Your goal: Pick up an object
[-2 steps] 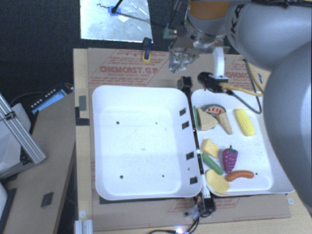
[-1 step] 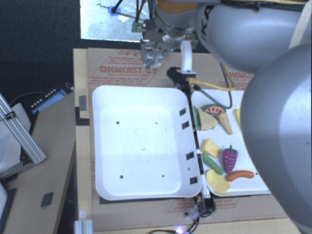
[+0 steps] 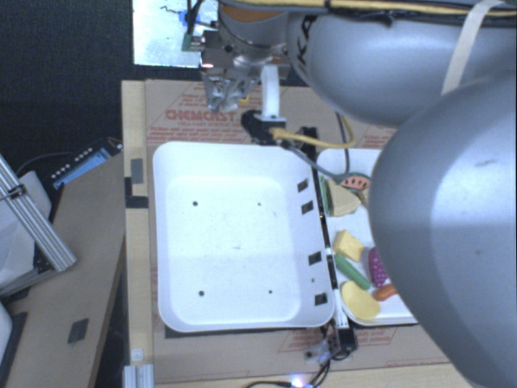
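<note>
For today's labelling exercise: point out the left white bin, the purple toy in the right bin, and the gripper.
left white bin (image 3: 166, 241), camera view, on its left wall.
purple toy (image 3: 376, 267), camera view, on its middle.
gripper (image 3: 226, 97), camera view, midway between its fingertips.

Bench top is tan board (image 3: 89, 241), with a printed cardboard sheet (image 3: 182, 111) laid flat on it, red lettering visible. Dark textured floor or backdrop (image 3: 56, 63) fills the upper left. A bright white panel (image 3: 157, 23) sits at top, overexposed. Aluminium extrusion rail (image 3: 36, 225) angles in at left edge; a blue-and-black strip (image 3: 81, 164) lies near it. Black tape patches (image 3: 136, 180) mark the board.
</note>
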